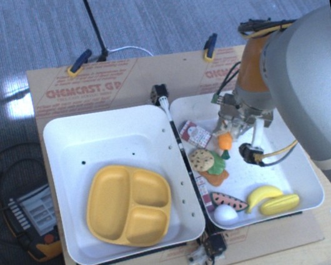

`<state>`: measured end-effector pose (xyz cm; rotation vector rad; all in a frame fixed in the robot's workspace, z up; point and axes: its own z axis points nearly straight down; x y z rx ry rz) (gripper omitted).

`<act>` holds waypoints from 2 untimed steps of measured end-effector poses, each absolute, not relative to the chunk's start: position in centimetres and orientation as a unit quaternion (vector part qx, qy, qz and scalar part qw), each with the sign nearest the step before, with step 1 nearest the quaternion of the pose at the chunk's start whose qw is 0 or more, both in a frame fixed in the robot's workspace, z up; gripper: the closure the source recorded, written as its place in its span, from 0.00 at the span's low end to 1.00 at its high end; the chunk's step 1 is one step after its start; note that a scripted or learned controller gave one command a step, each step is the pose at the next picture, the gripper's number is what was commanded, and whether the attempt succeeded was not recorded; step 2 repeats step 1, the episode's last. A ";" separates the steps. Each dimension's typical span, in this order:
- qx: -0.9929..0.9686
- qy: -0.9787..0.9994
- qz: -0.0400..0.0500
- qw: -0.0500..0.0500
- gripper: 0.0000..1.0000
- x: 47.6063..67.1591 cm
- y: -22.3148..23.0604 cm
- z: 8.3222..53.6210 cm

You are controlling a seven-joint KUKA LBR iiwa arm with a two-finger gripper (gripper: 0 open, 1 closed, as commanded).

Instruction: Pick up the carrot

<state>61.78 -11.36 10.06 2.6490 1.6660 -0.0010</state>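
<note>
The desk [82, 89] is a brown board printed with red lettering, held by two yellow clamps [79, 62] at its far edge. On it sit two shallow white bins side by side. The left bin [66, 146] carries a yellow divided plate [129, 204] with three compartments, lying toward the near side. The right bin [302, 190] holds a scatter of toy food.

The grey arm [315, 83] comes in from the right, its orange band [254, 68] showing above the wrist, and bends down over the far half of the right bin. The tool [231, 128] hangs low there among cables, directly above and just beside the carrot [224, 142]. I cannot tell how far the tool is open, and nothing can be made out gripped in it.

The carrot is a small orange piece in the middle of the right bin, toward its far side, with a green bit [217, 166] below it. Nearer the camera, two yellow banana pieces [272, 200] lie against the bin's front wall. A watermelon slice [230, 200] and a white egg [225, 214] sit just left of them. A round cookie [201, 160] rests near the left wall, overlapping an orange slice-shaped piece [217, 178]. A small red and white packet [195, 135] lies beyond the cookie.
</note>
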 end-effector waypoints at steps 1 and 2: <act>0.906 0.423 -0.001 0.002 1.00 66.9 -7.2 18.6; 0.906 0.423 -0.001 0.002 1.00 66.9 -7.2 18.6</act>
